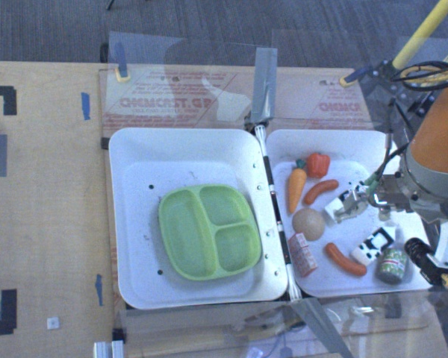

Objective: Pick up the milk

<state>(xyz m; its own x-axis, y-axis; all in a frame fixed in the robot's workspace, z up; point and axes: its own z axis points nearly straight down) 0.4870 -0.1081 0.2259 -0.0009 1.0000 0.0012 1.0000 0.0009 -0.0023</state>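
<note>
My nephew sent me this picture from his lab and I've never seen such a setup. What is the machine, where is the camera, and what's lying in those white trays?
One camera, fixed above the bench, looks down at a slant. The robot arm, grey with an orange band, reaches in from the right. Its end effector hangs over the right bin. Whether it grips anything, I cannot tell.

The left bin holds a green divided plate. The right bin holds toy food: a carrot, a red pepper, two sausages, a brownish egg-shaped item, a small red packet, a black-and-white milk carton and a green-lidded can.
</note>
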